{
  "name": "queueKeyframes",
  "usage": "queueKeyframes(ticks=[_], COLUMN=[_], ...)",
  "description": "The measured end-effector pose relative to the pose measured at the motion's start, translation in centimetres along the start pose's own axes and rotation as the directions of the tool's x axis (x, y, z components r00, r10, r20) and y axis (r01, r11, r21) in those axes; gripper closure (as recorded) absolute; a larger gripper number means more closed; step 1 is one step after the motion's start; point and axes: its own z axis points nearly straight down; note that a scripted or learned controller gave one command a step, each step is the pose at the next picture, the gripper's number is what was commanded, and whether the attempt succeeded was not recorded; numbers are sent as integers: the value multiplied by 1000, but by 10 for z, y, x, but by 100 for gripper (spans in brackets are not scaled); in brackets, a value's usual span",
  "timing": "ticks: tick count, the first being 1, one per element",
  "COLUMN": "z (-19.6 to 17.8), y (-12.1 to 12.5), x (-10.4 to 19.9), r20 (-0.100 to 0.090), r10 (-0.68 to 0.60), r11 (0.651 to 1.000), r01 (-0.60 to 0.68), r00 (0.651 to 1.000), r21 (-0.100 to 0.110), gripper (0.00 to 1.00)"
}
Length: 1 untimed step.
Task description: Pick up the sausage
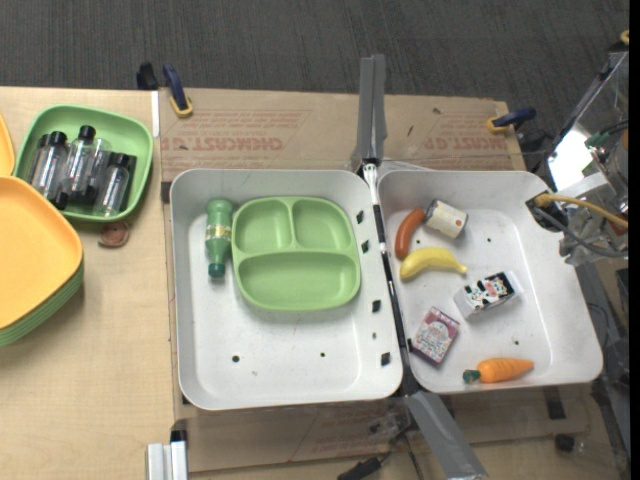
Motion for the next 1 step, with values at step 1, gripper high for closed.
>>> queueKeyframes(ticks=[1], z=[-8], y=[1], x=[-1], r20=[4], r10=[-1], r11=[1000], r01=[1], r00=[1000], r21=[1], gripper=[100])
